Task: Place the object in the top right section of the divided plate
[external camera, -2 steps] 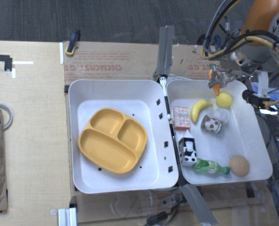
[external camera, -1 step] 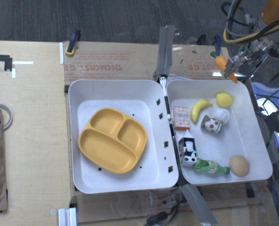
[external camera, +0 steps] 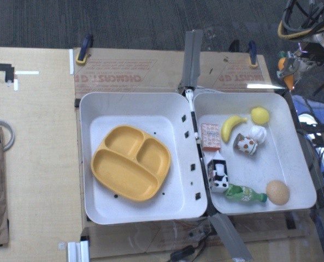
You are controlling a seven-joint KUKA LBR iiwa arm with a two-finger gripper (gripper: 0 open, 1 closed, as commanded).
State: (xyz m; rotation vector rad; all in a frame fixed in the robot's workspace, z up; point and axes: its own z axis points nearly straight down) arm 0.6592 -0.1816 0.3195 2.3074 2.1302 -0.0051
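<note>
Nothing done so far. Divided plate [external camera: 130, 162] lying mid left bin [external camera: 90, 146], top right section [external camera: 154, 155] bare. Which object is meant: cannot tell. Banana [external camera: 231, 127], lemon [external camera: 259, 115] and green bottle [external camera: 244, 194] all in right bin [external camera: 295, 152]. Gripper [external camera: 299, 56] beyond that bin's far right corner; open or closed, cannot tell. Picking, carrying and placing all left.

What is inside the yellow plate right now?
Nothing yet. All three sections of the yellow plate show bare yellow, and nothing covers them. The banana, lemon and other things lie in the right bin.
</note>
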